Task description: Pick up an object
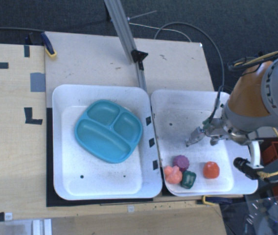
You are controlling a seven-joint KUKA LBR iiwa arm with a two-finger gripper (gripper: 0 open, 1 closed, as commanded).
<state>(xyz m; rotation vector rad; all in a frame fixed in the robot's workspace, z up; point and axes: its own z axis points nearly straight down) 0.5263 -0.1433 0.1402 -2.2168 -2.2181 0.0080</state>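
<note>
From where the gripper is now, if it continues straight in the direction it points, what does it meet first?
The gripper points left and slightly down over the right bin. Its line seems to reach that bin's bare white floor first, then the bin's left wall. The purple object lies below that line. Height is hard to judge.

grey arm (256, 116), orange band, metal pincer (194, 140), black cable

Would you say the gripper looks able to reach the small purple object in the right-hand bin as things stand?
Probably yes: the gripper hovers just above-right of the small purple object in the same white bin, with bare floor between them.
</note>
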